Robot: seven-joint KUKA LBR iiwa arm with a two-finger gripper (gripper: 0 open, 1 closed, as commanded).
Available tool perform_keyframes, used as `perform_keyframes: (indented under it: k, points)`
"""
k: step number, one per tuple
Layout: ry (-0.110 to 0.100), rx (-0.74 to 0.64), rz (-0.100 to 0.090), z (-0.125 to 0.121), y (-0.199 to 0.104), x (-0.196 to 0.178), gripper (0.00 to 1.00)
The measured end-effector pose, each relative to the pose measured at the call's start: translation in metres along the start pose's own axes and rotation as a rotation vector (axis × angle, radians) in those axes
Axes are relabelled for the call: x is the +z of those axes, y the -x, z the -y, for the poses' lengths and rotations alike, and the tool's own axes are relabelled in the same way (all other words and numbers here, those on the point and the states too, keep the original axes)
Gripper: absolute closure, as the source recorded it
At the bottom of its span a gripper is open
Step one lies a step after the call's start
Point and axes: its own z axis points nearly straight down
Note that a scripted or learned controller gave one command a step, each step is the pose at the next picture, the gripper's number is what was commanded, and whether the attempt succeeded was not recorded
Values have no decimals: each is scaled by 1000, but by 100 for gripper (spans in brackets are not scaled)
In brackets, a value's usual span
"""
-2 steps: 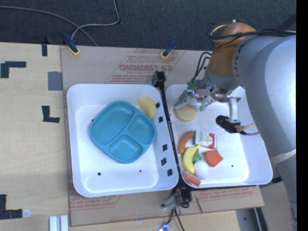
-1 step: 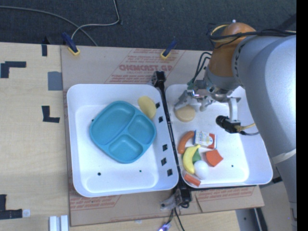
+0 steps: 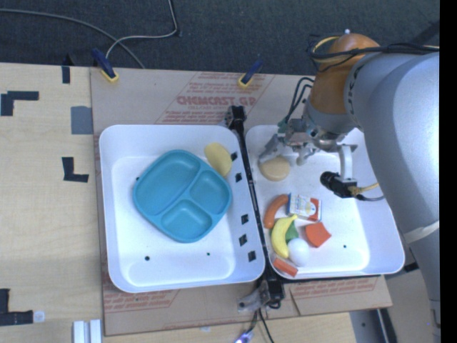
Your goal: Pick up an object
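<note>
Camera view: arm [image 3: 400, 120] reaching into right bin [image 3: 378, 252]; gripper [image 3: 289, 151] fingers apart, poised just above tan round object [image 3: 275, 168] at the bin's rear. Step: approach. Next: descend, then close around it.

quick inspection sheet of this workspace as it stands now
surface: two white bins, left bin and right bin, on cardboard over a wooden bench
job's things: blue plate and yellow lump in left bin; tan disc, banana, carton, white ball, orange pieces in right bin
clutter: nothing seen
grippers: hand low in right bin, just above the disc
cables: dark cable behind bench; wires at arm's wrist
surroundings: blue and yellow clamps, black tape marks, dark floor
</note>
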Motion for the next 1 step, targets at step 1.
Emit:
perform_keyframes:
  k: [1]
  points:
    - [-2,1,-2,61,1,24,0]
